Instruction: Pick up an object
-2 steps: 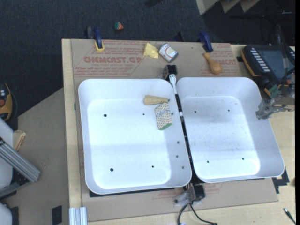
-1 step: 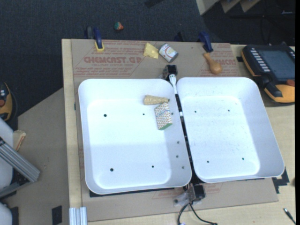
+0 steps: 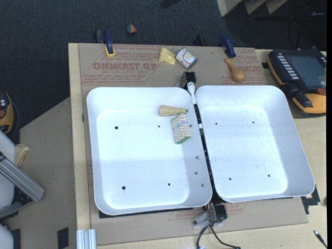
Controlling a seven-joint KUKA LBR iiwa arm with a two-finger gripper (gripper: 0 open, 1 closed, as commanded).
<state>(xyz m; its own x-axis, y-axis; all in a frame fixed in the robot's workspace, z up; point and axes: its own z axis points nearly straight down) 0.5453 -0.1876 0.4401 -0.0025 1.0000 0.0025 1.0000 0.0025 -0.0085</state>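
Packet (image 3: 180,128), patterned and small, is seen in the upper right of the left bin (image 3: 104,154), with a tan cone (image 3: 171,110) touching or just above its top end. The right bin (image 3: 295,154) lies at frame right. On the board behind the bins, at upper centre, a yellow piece (image 3: 167,56), a small box (image 3: 186,58) and a wooden piece (image 3: 235,70) are noted. Gripper state: cannot be told. Step judged: nothing picked yet; approach not begun. Next move calls for descent over the packet, kept off the cone and the bin wall

The arm and its tool stand clear of the whole work area.
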